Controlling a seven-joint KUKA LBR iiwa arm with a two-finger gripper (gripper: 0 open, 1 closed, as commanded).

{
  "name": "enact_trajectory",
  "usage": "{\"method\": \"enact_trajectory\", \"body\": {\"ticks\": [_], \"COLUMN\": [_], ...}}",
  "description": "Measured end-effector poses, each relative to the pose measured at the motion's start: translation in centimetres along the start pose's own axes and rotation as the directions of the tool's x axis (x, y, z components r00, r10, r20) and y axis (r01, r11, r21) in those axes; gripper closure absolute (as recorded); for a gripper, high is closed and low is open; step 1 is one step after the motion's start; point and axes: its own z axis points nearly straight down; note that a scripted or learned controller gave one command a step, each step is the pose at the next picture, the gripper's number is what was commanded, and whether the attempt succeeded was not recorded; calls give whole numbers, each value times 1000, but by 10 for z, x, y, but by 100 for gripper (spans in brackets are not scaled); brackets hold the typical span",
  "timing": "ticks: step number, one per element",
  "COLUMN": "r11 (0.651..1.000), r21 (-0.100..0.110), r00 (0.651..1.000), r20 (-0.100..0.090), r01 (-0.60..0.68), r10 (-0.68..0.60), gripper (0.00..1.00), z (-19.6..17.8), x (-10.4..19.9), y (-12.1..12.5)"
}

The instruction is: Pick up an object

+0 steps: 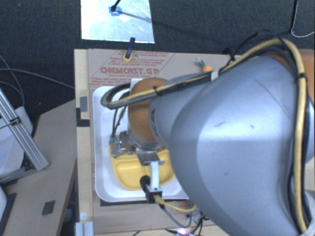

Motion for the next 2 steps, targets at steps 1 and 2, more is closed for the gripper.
{"method": "enact_trajectory", "body": {"ticks": [1,2], "r11": [1000,1000], "r21": [3,11], "r00": [1000,1000], "r20": [1,-8], "r01": [-18,3], "r10": [18,-3], "gripper": [0,0], "z": [-88,-83], "x": [-123,-31], "y": [74,133]}}
